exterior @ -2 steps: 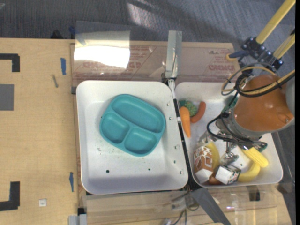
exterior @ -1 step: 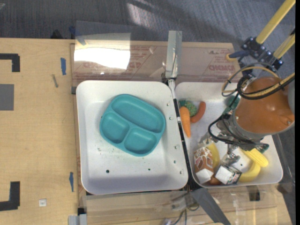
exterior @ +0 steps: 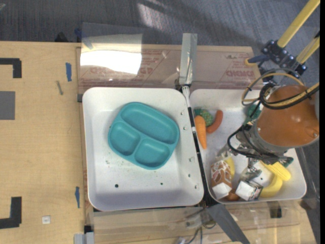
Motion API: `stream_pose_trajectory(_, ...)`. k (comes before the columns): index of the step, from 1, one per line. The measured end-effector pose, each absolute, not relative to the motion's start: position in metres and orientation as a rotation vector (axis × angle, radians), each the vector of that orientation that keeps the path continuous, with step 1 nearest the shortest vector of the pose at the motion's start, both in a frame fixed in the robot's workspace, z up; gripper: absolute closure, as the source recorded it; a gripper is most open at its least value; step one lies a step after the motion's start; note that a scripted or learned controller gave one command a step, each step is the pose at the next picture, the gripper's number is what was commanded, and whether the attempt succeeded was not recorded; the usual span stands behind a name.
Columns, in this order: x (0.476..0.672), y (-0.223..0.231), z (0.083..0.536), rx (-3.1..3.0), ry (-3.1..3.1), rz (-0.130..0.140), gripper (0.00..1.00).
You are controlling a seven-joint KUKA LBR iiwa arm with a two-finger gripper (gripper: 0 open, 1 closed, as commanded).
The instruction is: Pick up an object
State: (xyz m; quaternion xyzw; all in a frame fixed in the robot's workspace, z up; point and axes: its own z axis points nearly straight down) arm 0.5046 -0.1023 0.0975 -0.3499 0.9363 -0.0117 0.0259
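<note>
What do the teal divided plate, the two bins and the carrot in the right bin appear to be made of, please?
Teal divided plate: likely moulded plastic, matte, with one even colour and soft rounded dividers. Left bin and right bin: probably thin formed plastic, white with a slight sheen and rounded corners. Carrot: apparently toy plastic or rubber, uniform orange and smooth; which of the two is unclear.

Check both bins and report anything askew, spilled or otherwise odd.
The teal divided plate lies turned at an angle to the left bin's walls, with a few dark specks on the bin floor near it. In the right bin, the carrot and other toy food lie jumbled under the gripper. Nothing looks broken.
</note>
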Motion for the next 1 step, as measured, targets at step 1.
stream_pose_trajectory(1,0.4983,-0.1017,0.0919,-1.067,2.920,-0.022,0.00)
